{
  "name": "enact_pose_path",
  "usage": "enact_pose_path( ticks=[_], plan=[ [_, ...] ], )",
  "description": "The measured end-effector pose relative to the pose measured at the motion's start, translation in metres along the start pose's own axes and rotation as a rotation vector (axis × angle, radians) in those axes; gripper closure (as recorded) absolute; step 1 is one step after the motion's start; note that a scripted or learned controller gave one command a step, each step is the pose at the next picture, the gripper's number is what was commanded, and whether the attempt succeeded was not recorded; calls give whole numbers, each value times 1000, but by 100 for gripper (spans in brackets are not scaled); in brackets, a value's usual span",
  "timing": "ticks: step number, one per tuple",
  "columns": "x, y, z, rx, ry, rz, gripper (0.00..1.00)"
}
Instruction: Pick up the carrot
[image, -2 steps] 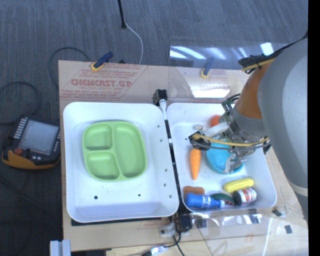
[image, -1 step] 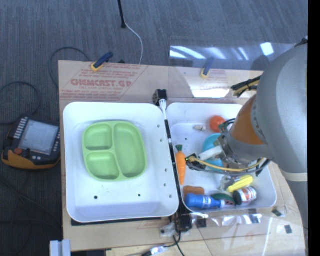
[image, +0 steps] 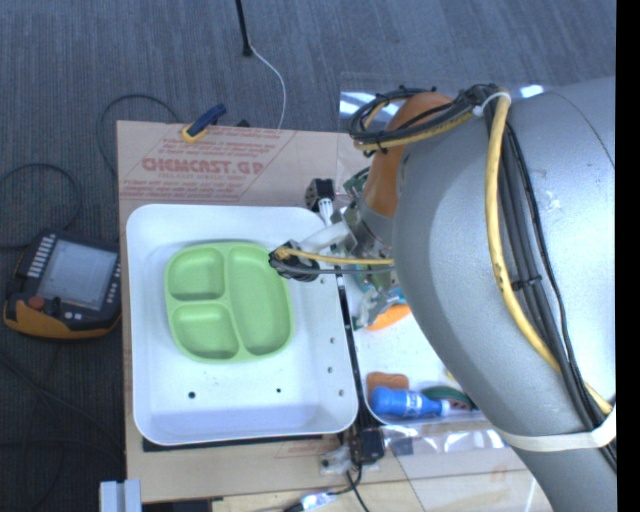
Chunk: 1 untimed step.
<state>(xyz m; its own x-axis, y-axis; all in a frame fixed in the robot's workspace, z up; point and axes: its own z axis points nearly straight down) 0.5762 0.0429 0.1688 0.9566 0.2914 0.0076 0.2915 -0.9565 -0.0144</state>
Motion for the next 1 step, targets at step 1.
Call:
enact_pose_path(
  ticks=[1],
  plan=[
    [-71,36,-14,-12,-19,-157,0]
  ],
)
